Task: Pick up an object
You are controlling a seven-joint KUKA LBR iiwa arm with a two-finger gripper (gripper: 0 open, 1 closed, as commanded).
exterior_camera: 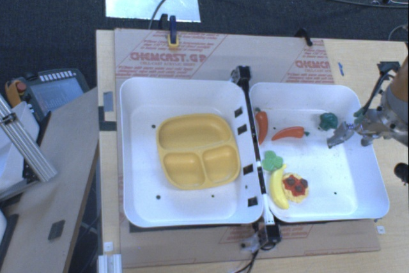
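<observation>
The right white bin (367, 204) holds several toy foods: a green broccoli piece (328, 120), a red chili pepper (289, 133), an orange carrot (261, 126), a green leafy piece (273, 160), a yellow banana (277, 187) and a pizza slice (296, 186). My gripper (351, 137) hangs over the bin's right part, just right of and slightly below the broccoli. It is open, with nothing between its fingers. The chili lies well to its left.
The left white bin (137, 137) holds a yellow divided plate (197, 151). A black clipped divider (249, 144) runs between the bins. The grey arm (393, 109) enters from the right edge. A control pendant (54, 93) sits on a side table at left.
</observation>
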